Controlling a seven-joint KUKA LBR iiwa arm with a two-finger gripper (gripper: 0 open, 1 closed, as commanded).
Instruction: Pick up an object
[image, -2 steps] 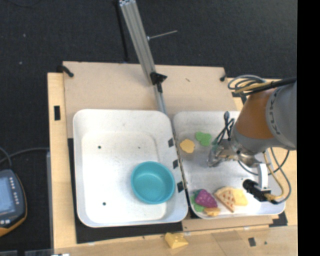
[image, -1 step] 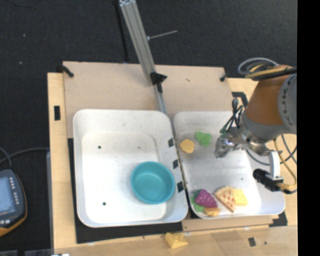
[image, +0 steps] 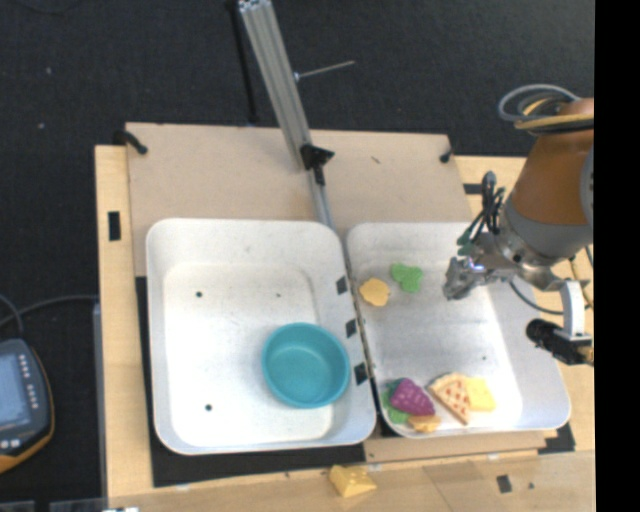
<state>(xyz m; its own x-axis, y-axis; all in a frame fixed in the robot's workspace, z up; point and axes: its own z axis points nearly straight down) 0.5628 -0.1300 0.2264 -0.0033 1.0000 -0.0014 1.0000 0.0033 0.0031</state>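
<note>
- Nearest the camera, a yellow wedge (image: 352, 481) is lying on the worktop (image: 230, 180) at its front edge, outside both bins.
- A teal bowl (image: 305, 364) is sitting near the left bin's (image: 180, 250) front right corner.
- A purple and green toy (image: 409, 397), a pizza slice toy (image: 453, 396) and a yellow block (image: 479, 395) are clustering along the right bin's (image: 530, 390) front edge.
- A yellow round piece (image: 375, 292) and a green piece (image: 406, 277) are lying towards its back left.
- The end effector (image: 458, 283) is hanging over the right bin's back half, just right of the green piece; its opening is not discernible.
</note>
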